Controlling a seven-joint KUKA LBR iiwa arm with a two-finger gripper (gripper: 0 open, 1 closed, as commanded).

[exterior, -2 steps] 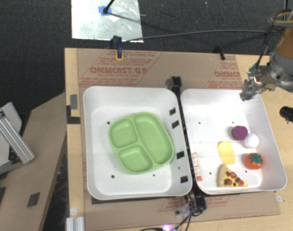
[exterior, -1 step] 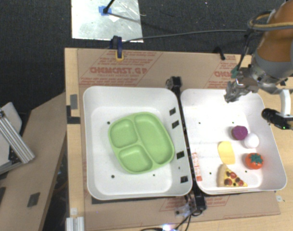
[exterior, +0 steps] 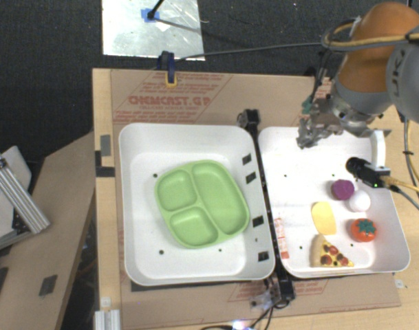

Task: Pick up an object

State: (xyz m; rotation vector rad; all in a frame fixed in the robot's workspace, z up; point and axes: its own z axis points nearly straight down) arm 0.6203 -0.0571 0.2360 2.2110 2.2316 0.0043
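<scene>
Overhead, hand (exterior: 307, 140) hangs above right bin (exterior: 285, 184); its grip state unclear.

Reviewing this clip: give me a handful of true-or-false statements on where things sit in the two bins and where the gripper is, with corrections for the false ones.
1. The green divided plate lies in the left bin. True.
2. The pizza slice lies in the left bin. False: it lies in the right bin, near the front edge.
3. The gripper is at the far end of the right bin, apart from the toys. True.
4. The tomato is held between the gripper's fingers. False: it rests on the bin floor, near the right wall.
5. The purple ball sits beside a white ball. True.
6. The yellow piece rests on the green plate. False: it lies in the right bin, just behind the pizza slice.
</scene>
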